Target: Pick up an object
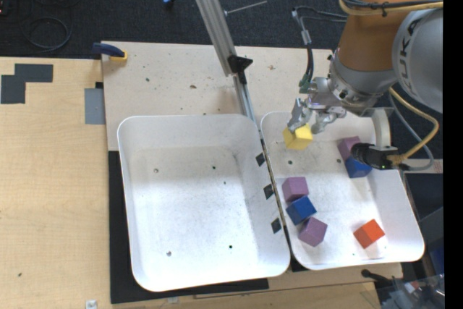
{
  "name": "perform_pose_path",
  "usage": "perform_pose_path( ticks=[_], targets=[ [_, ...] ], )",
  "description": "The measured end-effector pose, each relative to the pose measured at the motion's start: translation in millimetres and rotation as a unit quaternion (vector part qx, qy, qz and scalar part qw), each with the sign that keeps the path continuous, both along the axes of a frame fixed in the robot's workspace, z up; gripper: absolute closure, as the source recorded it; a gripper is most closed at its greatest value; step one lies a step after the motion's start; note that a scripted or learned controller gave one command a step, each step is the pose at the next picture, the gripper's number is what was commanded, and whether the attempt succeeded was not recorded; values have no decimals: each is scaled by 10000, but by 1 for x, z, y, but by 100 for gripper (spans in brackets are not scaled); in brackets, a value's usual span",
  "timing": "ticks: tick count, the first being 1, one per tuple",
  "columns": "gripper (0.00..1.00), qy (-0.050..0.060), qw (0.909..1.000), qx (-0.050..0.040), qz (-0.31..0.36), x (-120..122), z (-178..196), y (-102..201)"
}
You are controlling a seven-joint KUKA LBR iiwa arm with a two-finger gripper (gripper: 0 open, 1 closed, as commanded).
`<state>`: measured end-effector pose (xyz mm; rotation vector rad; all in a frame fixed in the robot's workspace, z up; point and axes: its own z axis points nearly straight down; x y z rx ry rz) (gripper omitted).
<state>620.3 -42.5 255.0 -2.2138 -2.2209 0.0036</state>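
1. Camera view: the gripper [309, 121] hangs over the far-left corner of the right bin [405, 228], at the end of the grey arm with its orange band [376, 11].
2. A yellow cube [299, 136] sits right at the fingertips, tilted. It appears to be pinched between the two fingers, which are drawn in close around its upper part. Whether it has cleared the bin floor cannot be told.
3. Other blocks lie in the same bin. A purple block [348, 147] and a blue block [357, 168] are near the right wall. A purple cube [295, 188], a blue cube [301, 209] and another purple cube [312, 231] are bunched along the left wall. An orange cube [370, 234] sits towards the near-right corner.
4. The left bin [145, 148] lies just beside the right one, their walls touching along a divider.
5. Handling, as a judgement: the yellow cube looks small, light and stiff, with flat faces that suit a two-finger pinch. Being tilted, it may be caught across edges rather than flat faces, so it could twist or slip out. A grip on two opposite flat sides, near the middle, would hold best.
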Motion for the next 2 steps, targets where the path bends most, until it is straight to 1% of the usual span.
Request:
perform_pose_path(
  ticks=[1, 2],
  targets=[
    [100, 2, 10000, -2, 4, 5, -8, 46],
    [100, 3, 10000, -4, 1, -3, -16, 88]
  ],
)
